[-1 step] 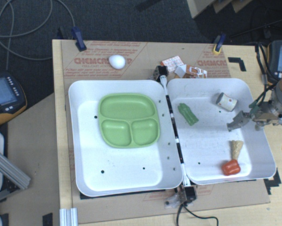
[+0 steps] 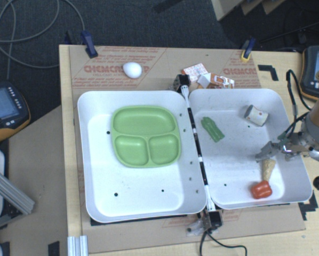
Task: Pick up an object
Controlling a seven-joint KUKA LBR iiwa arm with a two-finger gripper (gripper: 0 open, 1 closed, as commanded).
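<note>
Tan cone [image 2: 268,168] lying in the right bin [image 2: 229,196], near its right wall, long axis running roughly up-down in the camera view, wide end toward the tool [image 2: 270,150]. Just below the tool's tips, perhaps touching. Red object [image 2: 261,190] close beneath the cone's point. Tool spread apart, gripping nothing. Likely needs only a short drop onto the cone.

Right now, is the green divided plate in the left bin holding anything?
Empty. The green divided plate lies flat in the left bin, and all three of its compartments show bare green with nothing in them.
</note>
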